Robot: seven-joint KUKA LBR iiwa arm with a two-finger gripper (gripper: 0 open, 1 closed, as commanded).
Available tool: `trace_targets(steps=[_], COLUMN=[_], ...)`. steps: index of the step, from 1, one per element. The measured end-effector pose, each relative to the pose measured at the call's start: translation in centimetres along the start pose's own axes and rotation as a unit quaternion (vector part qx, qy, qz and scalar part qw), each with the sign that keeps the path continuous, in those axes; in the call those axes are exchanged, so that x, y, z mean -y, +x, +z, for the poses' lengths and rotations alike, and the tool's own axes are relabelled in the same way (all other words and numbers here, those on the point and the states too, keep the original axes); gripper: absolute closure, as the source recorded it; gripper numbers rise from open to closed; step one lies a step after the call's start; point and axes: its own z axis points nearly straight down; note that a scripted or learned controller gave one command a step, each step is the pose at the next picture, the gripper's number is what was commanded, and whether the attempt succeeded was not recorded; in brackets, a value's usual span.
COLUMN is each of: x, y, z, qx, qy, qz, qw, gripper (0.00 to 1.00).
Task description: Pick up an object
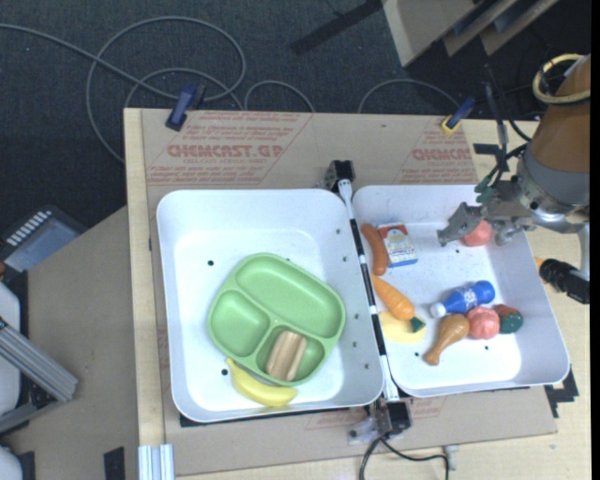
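Where the end effector (480, 225) hovers, small pink rounded object (477, 233), partly hidden.

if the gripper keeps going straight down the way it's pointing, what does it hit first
Most likely the pink object right beneath the gripper in the right bin, though height above it is hard to judge.

Floor: dark carpet (84, 56) with thin grey cables (141, 47) looping across it.
Bench: pale brown board (272, 141) printed with red lettering (held by a blue clamp (181, 105) at the far edge).
Far corner: a beige box (450, 23).
Light: even, soft.
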Motion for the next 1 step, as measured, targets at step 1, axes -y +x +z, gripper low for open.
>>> trace_targets(steps=[1], x=[3.51], y=[-4.65], z=[9.40], qx=[0.000], qy=[0.001], qz=[0.001], qw=[1.0000], gripper=[0.00])
